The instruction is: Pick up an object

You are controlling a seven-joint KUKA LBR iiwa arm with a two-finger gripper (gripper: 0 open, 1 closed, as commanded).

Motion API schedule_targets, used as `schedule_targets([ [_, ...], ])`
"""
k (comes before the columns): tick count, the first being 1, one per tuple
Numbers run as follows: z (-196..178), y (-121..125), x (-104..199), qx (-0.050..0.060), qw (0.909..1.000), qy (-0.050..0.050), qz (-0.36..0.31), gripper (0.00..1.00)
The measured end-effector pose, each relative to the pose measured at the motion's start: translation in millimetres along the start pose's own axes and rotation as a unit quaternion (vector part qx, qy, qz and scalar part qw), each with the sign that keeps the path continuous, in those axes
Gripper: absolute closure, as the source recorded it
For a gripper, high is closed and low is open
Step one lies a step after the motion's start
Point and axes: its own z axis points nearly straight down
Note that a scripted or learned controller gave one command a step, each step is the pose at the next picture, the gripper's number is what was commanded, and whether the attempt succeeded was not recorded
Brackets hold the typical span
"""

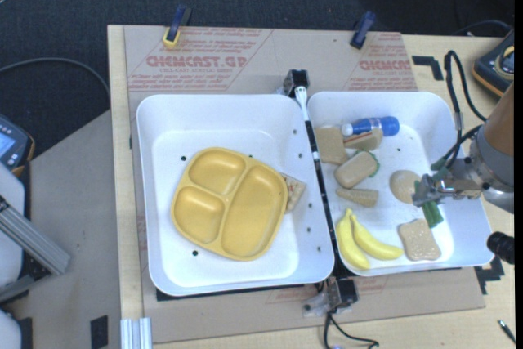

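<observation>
I saw gripper (426, 194) crowded by banana (359, 239), bread (419, 240), bottle (370, 127); finger state unclear. Board (204, 60) read "CHEMCAST GP".

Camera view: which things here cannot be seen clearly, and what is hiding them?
- Gripper: small and blurred, so open or shut cannot be told.
- Green thing: partly covered by the gripper; held or only lying under it is unclear.
- Cracker: mostly hidden under the yellow plate.
- Arm: cut off by the right edge.
- Bottle: label too small to read.
</observation>
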Motion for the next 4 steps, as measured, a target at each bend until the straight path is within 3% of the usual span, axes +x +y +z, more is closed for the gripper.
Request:
schedule_targets([
  [1, -13.7, 1.0, -0.2, 0.001, 1.0, 0.0, 0.0, 1.0],
  [4, -22.6, 51.7, 148.2, 0.001, 1.0, 0.002, -0.003, 1.0],
])
